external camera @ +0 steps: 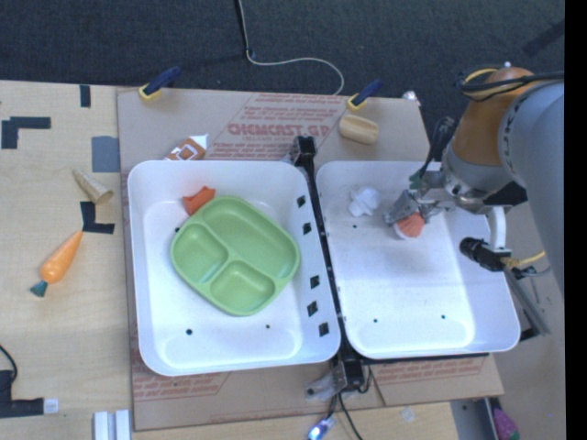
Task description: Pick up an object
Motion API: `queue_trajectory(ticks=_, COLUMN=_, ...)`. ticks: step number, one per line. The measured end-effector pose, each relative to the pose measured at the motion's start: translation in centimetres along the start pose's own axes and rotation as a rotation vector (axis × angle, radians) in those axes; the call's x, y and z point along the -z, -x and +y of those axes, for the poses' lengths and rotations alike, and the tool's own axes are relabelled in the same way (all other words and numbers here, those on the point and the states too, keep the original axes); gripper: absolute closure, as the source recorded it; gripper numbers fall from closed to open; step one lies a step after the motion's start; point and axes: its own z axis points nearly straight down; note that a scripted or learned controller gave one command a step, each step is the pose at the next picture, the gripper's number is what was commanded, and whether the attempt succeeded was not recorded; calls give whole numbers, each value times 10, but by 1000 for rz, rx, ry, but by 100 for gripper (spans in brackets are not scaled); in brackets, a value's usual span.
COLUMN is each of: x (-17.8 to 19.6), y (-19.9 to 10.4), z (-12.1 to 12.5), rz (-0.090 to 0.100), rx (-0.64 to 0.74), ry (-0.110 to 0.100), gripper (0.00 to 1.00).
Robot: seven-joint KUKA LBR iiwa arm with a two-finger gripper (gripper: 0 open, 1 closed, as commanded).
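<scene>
Right bin [459,328] under your arm; the green divided plate [235,255] sits well off in the other bin. Tool [410,214] low, touching a small orange-red object [411,227] at its tip. Jaw spread: cannot tell. White crumpled piece [364,202] just beside. Lift not yet done, grasp unconfirmed.

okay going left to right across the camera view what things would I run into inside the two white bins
Small orange piece → green divided plastic plate → crumpled white object → small orange-red object at the gripper.
</scene>
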Motion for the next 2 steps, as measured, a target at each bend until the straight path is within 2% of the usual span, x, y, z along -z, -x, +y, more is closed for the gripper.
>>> queue_trajectory(ticks=1, x=40, y=-84, z=36, rz=3, rx=6, ry=-1, gripper=100)
queue_trajectory(ticks=2, x=91, y=-166, z=-56, rz=5, rx=5, ry=-7, gripper=100)
